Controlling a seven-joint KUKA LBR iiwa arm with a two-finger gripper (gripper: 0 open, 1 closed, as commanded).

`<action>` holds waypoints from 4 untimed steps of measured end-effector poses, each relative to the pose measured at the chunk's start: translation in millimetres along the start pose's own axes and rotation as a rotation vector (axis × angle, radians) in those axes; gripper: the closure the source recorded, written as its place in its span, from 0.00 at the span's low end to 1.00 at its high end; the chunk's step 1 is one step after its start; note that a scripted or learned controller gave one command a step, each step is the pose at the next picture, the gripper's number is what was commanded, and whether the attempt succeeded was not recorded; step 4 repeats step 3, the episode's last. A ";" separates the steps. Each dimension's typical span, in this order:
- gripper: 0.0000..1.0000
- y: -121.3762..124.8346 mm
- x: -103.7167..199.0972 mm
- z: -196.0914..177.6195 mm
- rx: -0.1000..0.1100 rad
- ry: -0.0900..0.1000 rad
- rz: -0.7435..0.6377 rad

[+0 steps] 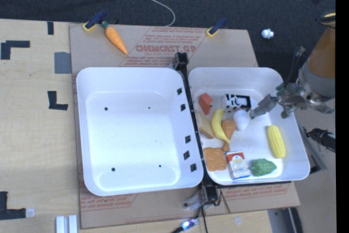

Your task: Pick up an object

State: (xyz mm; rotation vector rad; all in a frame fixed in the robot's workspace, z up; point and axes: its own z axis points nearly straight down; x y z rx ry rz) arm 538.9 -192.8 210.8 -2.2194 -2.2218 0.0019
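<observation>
Hovering over right bin (283, 82), fingers (260, 108) spread, empty, one banana (218, 124), one corn (276, 141)

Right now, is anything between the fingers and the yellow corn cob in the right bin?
Nothing visible. The yellow corn cob lies alone on bare bin floor, below the gripper; the white egg-shaped object sits off to the left.

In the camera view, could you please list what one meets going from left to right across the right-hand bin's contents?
Red block → banana → white egg → green leafy toy → corn cob. I left out the items that overlap in this order: the orange pieces, the small carton and the black-and-white card.
</observation>
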 end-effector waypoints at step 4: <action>1.00 58.7 146.7 20.8 -0.012 0.001 -0.009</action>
